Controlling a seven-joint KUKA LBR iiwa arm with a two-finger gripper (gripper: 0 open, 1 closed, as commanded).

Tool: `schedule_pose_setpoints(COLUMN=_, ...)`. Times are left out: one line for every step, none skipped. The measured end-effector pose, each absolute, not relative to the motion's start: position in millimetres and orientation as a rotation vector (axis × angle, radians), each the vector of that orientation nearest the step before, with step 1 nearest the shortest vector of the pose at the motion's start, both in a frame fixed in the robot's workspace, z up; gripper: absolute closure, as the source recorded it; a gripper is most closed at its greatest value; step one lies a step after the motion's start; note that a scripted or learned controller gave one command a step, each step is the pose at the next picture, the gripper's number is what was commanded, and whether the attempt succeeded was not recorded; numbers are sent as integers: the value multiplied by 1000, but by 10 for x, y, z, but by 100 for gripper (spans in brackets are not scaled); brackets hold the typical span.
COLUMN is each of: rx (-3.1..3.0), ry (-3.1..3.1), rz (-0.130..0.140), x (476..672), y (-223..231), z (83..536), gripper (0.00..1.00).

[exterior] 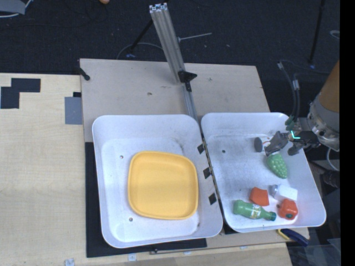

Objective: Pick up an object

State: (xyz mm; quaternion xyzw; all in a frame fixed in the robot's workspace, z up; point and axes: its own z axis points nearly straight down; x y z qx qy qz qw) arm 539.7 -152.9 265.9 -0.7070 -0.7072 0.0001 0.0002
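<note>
The 2 shallow white plastic bins lie side by side. The left bin point(105, 148) holds a square yellow plastic plate point(163, 185). In the right bin point(233, 132), the dark 2-finger gripper point(275, 144) hovers just above a knobbly green toy point(277, 165), perhaps grapes. Its fingers look parted, grasping nothing. Near the front lie a green bottle point(253, 210) and 2 orange-red items point(259, 196).

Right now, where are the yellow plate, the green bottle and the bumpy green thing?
yellow plate point(162, 185), camera view, bare middle.
green bottle point(252, 210), camera view, its label.
bumpy green thing point(277, 165), camera view, its middle.
</note>
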Motion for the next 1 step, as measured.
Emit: schedule_pose_setpoints(rx=-2221, ry=-2221, rz=1, x=5397, y=-1529, z=2659, gripper=0)
